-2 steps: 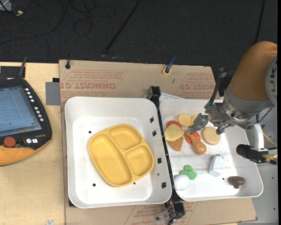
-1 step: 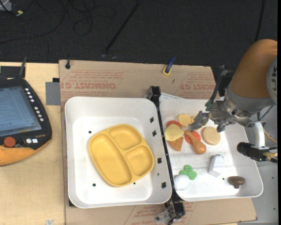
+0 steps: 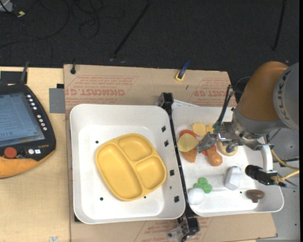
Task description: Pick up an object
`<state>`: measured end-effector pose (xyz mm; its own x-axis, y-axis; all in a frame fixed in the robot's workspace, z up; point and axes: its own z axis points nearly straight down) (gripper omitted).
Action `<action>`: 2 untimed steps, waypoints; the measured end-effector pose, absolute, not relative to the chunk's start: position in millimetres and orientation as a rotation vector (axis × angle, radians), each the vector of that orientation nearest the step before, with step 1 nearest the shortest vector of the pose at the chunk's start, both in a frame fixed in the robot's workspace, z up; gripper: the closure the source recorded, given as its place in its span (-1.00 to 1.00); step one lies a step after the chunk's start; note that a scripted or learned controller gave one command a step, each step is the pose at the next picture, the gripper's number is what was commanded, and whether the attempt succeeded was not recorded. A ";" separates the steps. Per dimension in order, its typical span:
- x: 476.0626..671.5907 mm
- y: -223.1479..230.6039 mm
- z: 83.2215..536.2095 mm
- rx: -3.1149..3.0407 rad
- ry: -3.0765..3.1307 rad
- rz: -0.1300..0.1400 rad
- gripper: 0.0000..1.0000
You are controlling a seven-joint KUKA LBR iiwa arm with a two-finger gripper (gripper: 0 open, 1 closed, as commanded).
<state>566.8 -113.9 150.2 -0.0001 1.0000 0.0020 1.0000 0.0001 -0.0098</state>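
The grey arm with its orange band (image 3: pixel 260 92) comes in from the right edge of the frame and bends down over the right bin (image 3: pixel 272 205), putting the gripper (image 3: pixel 215 141) in that bin's upper middle, among a cluster of small toy foods. Whether the tool is clenched or released cannot be told at this size, and nothing is seen held by it. Just left of the gripper lie a yellow-orange piece (image 3: pixel 187 142) and a red piece (image 3: pixel 187 133), with a yellow piece (image 3: pixel 199 129) above them and an orange-red piece (image 3: pixel 214 158) just below. Lower in the same bin sit a green item (image 3: pixel 204 185), a white ball (image 3: pixel 196 196), a grey block (image 3: pixel 233 178) and a small brown item (image 3: pixel 254 194). The left bin (image 3: pixel 86 135) holds a yellow divided plate (image 3: pixel 130 165). A tablet-like pendant (image 3: pixel 17 127) rests at the left edge of the frame
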 end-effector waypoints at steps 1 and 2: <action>562.9 -121.7 100.3 -2.218 -2.216 0.005 -1.00; 562.2 -120.8 85.5 -2.220 -2.215 0.005 -1.00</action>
